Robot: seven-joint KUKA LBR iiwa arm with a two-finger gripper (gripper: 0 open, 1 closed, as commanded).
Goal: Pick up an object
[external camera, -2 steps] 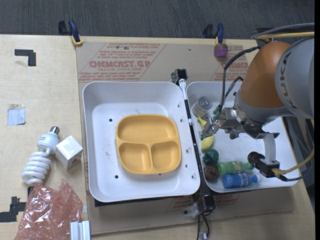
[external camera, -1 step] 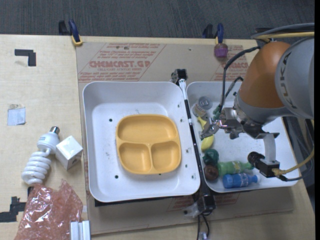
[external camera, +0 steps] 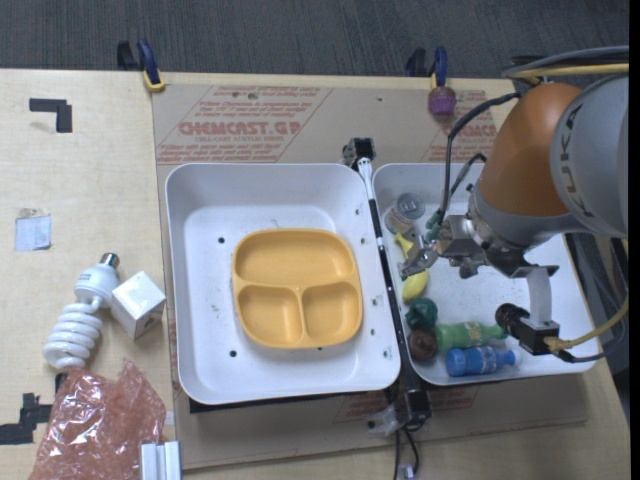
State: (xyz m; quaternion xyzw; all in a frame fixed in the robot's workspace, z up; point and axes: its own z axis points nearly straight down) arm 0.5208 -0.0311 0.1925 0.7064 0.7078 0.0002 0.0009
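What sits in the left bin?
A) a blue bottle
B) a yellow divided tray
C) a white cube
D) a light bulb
B: the yellow divided tray lies in the left bin; the blue bottle is in the right bin.

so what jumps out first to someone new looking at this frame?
The yellow divided tray lying in the left bin. Next the grey and orange arm over the right bin, its tool low among small clutter: a yellow piece, a blue bottle. A spiral bulb lies on the bench at left.
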